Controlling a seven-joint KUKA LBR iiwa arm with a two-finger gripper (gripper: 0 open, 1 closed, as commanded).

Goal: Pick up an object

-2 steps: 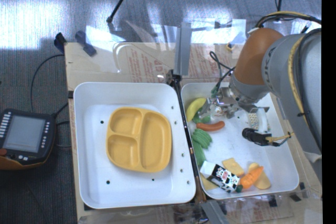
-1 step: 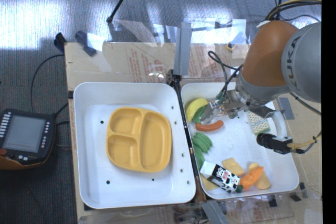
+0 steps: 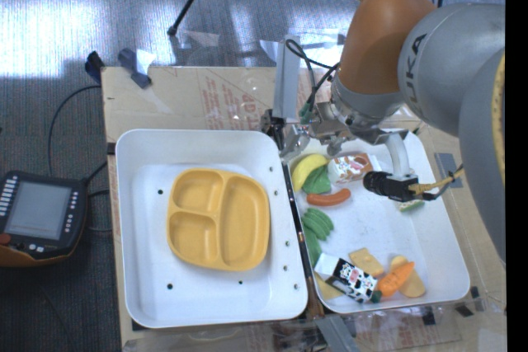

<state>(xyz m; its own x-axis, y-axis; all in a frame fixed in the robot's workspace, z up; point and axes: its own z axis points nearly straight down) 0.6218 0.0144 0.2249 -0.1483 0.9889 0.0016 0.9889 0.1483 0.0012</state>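
Note:
Toy food lies in the right bin (image 3: 437, 260). A yellow banana (image 3: 306, 169) rests against a green leafy piece (image 3: 318, 182) at the bin's back left. A red sausage (image 3: 328, 197) is just in front of them and a white-and-red packet (image 3: 351, 167) is beside them. Green pea pods (image 3: 318, 223) lie along the left wall. At the front are a cow-patterned carton (image 3: 351, 279), a cracker (image 3: 365, 261) and a carrot (image 3: 396, 279). My gripper (image 3: 328, 143) hangs under the orange-banded wrist (image 3: 384, 41), just above the banana and the packet. The wrist hides most of it.
The left bin (image 3: 144, 169) holds a yellow divided plate (image 3: 219, 218). A black cable fitting (image 3: 388, 184) sticks out from the arm over the right bin. A grey upright post (image 3: 285, 86) stands behind the bins. A teach pendant (image 3: 37, 214) lies on the floor at left.

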